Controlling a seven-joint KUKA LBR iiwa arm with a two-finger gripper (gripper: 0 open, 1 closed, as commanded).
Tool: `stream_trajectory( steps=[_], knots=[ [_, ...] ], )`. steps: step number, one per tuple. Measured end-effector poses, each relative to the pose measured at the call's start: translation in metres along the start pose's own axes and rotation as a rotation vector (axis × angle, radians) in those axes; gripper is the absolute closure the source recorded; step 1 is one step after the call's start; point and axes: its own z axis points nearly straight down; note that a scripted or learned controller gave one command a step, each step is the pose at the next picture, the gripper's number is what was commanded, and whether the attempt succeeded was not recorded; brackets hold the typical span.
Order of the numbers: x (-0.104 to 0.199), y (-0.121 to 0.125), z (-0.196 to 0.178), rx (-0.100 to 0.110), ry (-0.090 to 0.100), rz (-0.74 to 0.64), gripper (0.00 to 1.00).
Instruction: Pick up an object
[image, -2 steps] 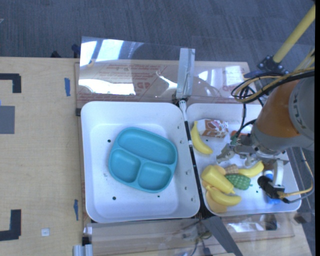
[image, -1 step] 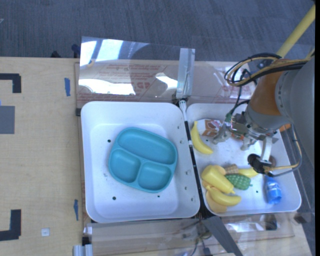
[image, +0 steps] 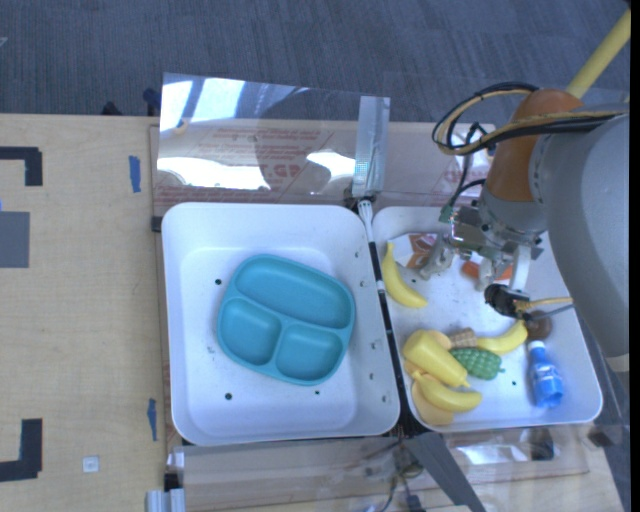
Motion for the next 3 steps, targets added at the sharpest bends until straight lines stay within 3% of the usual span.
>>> stream_trajectory(
  steps=[1,2,3],
  knots=[
    [0.001,-0.024,0.0,-0.066,0.019,-0.037,0.0],
    [0.002,-0.023,-0.013,-0.071,0.019,-0.039,1.0],
    [0.002,-0.024,-0.012,-0.069,0.019,-0.04,0.0]
  ],
)
